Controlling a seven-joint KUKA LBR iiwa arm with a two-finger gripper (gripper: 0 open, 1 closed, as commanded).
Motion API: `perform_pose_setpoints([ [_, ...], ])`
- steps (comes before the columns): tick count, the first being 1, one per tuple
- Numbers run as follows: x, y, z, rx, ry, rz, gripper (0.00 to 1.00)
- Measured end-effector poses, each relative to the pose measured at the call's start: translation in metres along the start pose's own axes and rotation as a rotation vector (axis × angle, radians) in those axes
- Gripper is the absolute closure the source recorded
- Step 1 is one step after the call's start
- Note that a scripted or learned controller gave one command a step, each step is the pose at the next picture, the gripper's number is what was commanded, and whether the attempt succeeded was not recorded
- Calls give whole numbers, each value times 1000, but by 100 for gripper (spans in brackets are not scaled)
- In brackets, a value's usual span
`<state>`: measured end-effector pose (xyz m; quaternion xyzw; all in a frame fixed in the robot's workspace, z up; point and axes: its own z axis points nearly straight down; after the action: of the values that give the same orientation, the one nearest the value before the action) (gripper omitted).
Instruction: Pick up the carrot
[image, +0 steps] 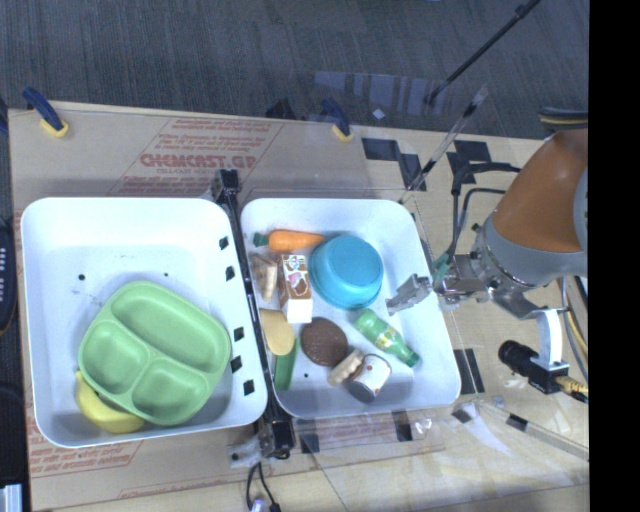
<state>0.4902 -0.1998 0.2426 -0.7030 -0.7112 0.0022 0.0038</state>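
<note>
Carrot (295, 240) lies at the upper left of the right bin (425, 255), just beside the blue bowl (346, 271).
Your gripper (410, 293) hangs over that bin's right rim, well apart from it; whether it is spread, you cannot tell. Bring it left across the bowl, line the fingers across the carrot's width, and descend clear of the bowl's edge.

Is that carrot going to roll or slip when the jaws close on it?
The carrot looks smooth, rounded and tapered, so it may roll or squirt out. It seems rigid. It lies by the bin wall beside the blue bowl, leaving little room.
</note>
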Motion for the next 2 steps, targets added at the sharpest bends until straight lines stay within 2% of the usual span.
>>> perform_pose_setpoints([
  [1, 32, 54, 105, 9, 2, 87, 0],
  [2, 76, 79, 135, 4, -8, 156, 0],
])
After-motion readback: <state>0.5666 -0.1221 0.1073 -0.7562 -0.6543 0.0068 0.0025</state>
